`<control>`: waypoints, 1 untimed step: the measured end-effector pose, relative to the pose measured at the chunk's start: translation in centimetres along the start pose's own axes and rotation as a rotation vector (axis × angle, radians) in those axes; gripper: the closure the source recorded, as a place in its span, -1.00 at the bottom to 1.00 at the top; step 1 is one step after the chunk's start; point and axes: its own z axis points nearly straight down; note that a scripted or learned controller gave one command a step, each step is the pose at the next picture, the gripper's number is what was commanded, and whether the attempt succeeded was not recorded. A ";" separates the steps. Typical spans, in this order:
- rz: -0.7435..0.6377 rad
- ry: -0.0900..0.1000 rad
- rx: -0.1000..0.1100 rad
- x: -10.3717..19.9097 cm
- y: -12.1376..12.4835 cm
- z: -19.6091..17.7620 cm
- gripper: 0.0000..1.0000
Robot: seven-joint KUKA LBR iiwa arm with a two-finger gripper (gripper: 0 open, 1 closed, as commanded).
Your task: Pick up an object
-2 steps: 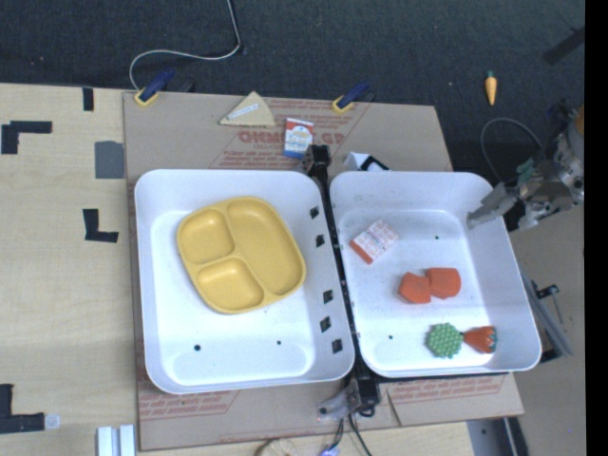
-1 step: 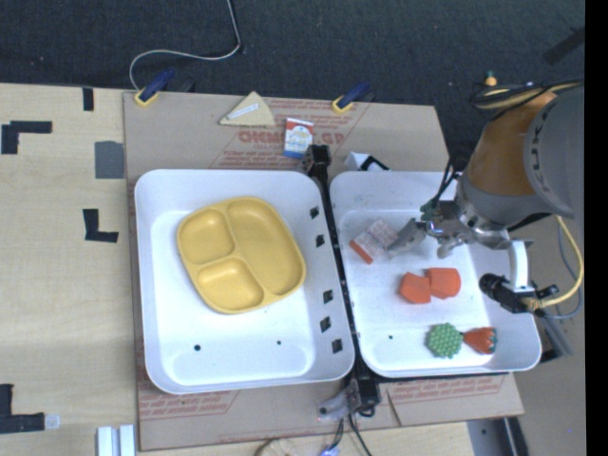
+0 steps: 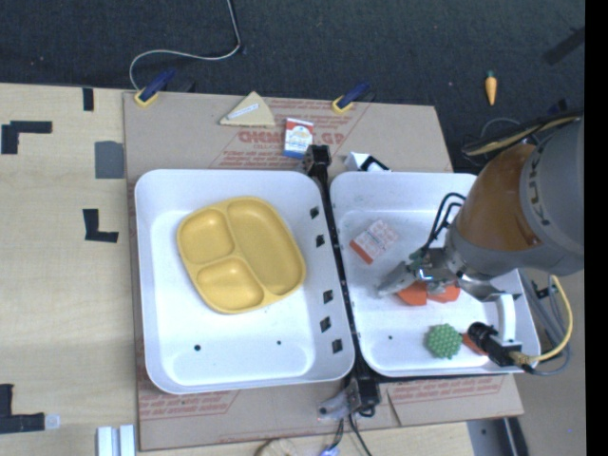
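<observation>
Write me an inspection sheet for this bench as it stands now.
Surface: two white bins, left bin and right bin, on a cardboard sheet.
Job's things: orange object, green ball, small packet, all in right bin.
Clutter: yellow divided plate in left bin; small box behind bins.
Claw: claw low over orange object.
Cables: white cable on dark floor.
Surroundings: wooden bench.
</observation>
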 end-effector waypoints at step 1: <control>0.000 -0.001 -0.001 0.0 0.1 -1.0 1.00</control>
